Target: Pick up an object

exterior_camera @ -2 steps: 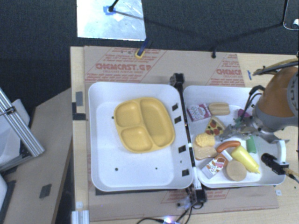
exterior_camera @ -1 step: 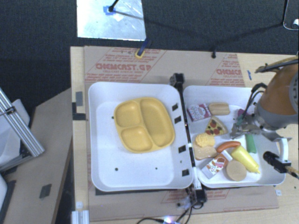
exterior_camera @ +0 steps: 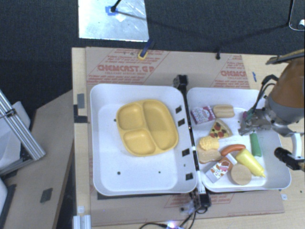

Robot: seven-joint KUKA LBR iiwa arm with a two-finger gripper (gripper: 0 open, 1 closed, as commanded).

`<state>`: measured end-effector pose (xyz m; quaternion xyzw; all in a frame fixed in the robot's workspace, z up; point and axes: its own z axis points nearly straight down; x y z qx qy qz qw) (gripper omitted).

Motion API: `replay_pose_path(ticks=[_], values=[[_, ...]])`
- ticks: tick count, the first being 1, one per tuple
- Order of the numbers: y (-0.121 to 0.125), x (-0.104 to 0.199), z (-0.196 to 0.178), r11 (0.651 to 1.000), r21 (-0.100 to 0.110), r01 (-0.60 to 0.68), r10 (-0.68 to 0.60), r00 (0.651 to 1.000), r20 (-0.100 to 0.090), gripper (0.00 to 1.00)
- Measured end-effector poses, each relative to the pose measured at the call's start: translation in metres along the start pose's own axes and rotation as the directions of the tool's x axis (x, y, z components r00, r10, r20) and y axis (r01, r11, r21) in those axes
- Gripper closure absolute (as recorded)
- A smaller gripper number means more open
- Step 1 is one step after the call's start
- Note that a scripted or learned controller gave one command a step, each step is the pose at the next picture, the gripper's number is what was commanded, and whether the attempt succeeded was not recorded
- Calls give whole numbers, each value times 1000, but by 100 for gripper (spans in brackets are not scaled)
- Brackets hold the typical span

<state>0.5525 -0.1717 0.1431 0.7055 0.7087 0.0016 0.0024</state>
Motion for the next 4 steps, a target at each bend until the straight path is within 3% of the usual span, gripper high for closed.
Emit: replay_pose_path(ticks=[1,2,4], values=[[8,6,-60,1000,-1,1,-1,1000,0,100],[9,6,-83,1000,2,1,-1,1000,-1,100],[-23,96,-87,1000,4,4,-4,1000,-3,100]])
